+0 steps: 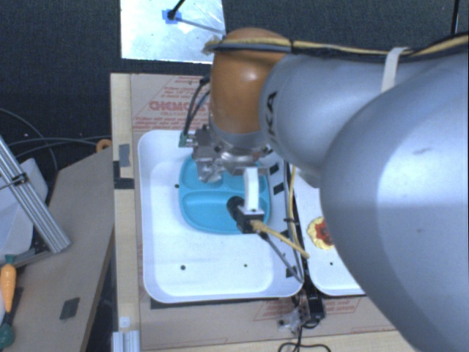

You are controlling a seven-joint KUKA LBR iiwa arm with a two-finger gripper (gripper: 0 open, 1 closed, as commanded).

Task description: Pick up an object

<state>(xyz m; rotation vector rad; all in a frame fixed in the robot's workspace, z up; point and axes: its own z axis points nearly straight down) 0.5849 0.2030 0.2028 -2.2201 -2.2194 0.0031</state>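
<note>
A blue plastic dish lies in the left white bin, near its middle. My gripper hangs right over the dish's upper part, close to or touching it. The grey arm with its orange band covers the view above and to the right. In the right bin a small red and yellow object peeks out beside the arm.
The arm hides most of the right bin. A cardboard sheet lies under both bins. A wooden side table stands to the left with metal rails and an orange tool.
</note>
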